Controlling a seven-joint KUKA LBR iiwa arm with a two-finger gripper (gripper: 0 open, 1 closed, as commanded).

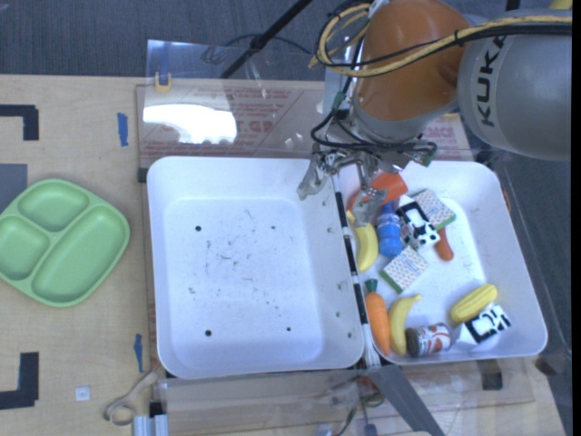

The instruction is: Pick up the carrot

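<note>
The carrot, orange with a green stub at its top end, lies lengthwise against the left wall of the right bin, near the front. My gripper hangs under the orange wrist band at the back of the divider between the two bins, well behind the carrot. Nothing can be made out in its grasp.
The right bin also holds a yellow banana, a second banana, a yellow lemon-like piece, a blue item, checkered blocks, a small can and a red-orange piece. The left bin sits beside it. A green divided plate rests at far left.
</note>
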